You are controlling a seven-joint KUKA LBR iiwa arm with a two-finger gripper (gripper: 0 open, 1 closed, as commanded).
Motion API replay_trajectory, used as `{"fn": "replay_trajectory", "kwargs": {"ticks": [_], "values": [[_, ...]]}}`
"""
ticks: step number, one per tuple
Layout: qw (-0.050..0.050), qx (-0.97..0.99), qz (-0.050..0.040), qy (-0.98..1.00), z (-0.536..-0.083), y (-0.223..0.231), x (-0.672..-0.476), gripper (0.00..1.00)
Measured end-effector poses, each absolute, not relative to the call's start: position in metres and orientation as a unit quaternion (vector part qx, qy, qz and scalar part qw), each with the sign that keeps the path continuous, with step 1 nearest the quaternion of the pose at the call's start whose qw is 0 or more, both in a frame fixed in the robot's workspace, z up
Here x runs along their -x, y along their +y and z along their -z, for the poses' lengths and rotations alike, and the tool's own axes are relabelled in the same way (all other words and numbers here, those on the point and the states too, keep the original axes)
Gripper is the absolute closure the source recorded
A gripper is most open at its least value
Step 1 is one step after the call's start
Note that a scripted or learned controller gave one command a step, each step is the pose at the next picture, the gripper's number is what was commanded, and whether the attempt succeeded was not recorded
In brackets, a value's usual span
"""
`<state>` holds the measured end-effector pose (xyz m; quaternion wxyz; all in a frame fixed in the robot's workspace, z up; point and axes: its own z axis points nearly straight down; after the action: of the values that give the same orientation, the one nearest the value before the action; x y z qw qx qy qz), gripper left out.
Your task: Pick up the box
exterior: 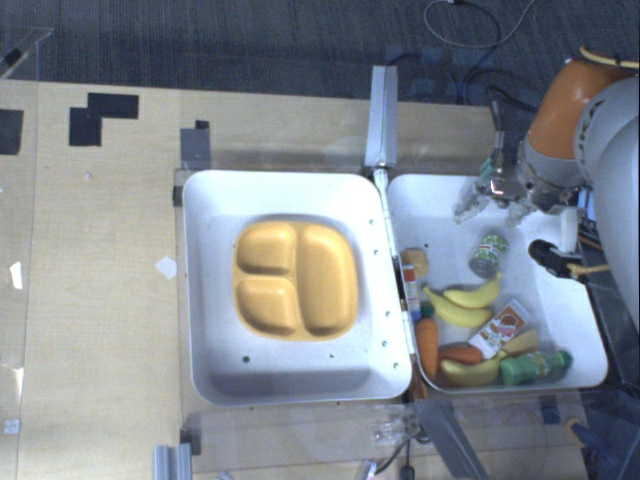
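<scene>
White-and-red, the box (pixel 502 326) lies flat in the right bin (pixel 590 313), toward its near edge, wedged among the bananas (pixel 462 303), a carrot (pixel 427 346) and a green bottle (pixel 535 367). In the camera view the gripper (pixel 492 201) hangs over the far edge of that same bin, fingers spread apart with nothing between them. From the gripper the box lies toward the near edge, well apart, with a small can (pixel 488 254) standing between the two. Its long axis runs on a slant, near-left corner to far-right, so the wrist would likely need turning to close across the short sides
</scene>
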<state>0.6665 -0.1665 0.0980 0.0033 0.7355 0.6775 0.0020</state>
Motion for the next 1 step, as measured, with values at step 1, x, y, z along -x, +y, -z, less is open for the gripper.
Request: {"fn": "replay_trajectory", "kwargs": {"ticks": [1], "values": [[0.006, -0.732, -0.0034, 0.681, -0.1108, -0.1647, -0.669, 1.0]]}}
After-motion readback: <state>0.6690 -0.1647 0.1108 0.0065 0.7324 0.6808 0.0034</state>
